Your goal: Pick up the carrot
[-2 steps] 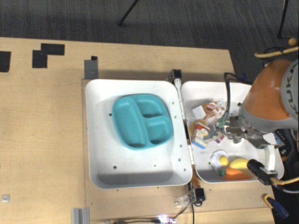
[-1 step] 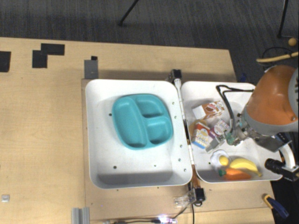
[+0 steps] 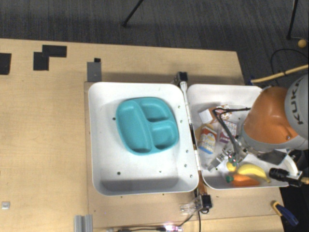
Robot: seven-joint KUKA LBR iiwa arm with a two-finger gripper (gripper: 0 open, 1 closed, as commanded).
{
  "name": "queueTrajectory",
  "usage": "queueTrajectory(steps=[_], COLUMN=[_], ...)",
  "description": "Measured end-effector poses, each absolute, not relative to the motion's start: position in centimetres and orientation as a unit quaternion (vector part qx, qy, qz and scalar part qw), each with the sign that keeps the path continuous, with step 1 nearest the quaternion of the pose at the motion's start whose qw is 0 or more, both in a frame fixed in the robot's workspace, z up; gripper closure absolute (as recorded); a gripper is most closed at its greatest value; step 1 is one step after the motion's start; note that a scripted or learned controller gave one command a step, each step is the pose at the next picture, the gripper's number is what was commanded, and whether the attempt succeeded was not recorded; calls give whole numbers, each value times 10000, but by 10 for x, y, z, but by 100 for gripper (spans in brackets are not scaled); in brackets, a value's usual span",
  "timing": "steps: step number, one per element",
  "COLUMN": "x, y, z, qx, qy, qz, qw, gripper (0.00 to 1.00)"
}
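Observation:
The orange carrot (image 3: 245, 180) lies at the near edge of the right bin (image 3: 203, 100), just below a yellow banana (image 3: 253, 171). My gripper (image 3: 226, 157) reaches down into the right bin from the right. It sits just up and left of the carrot, among the items. Its fingertips are small and cluttered against the bin's contents. The arm's orange band (image 3: 269, 118) covers the bin's right part.
A teal divided plate (image 3: 147, 124) rests in the left bin (image 3: 106, 144). Snack packets (image 3: 208, 138) lie in the middle of the right bin beside the gripper. A cable runs from the wrist over the packets. Bare bench spreads to the left.

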State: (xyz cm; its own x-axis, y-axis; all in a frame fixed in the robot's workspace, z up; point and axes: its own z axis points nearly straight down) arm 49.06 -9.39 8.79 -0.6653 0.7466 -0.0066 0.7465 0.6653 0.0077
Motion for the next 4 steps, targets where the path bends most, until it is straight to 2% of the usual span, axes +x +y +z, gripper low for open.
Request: queueTrajectory(steps=[1,2,3,4], x=[491,491,495,490], y=[-94,-92,-92,-73], z=[88,88,100,186], qx=[4095,5486,5474,6778], qy=[9123,8360,8368,7352], qz=[22,34,60,26], qw=[46,53,104,32], gripper=[0,0,100,100])
